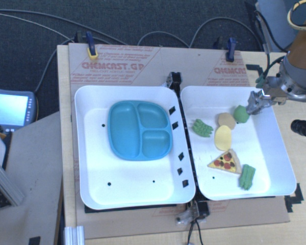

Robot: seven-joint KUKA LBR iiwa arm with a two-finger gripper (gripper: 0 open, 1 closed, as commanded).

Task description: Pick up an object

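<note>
In the right bin (275, 137) lie several toy foods: a green round piece (240, 114), a tan round piece (226, 120), a yellow piece (223, 137), a green leafy piece (203, 128), a pizza slice (225, 162) and a green pickle-like piece (246, 177). My gripper (256, 103) hangs over the bin's upper right part, just right of and above the green round piece, close to it. Nothing shows between its fingers.
The left bin (92, 177) holds a blue divided plate (140, 130). Black clips run along the divider between the bins (178, 137). Blue clamps (92, 49) (230, 49) hold the board at the back. Cables cross the dark floor behind.
</note>
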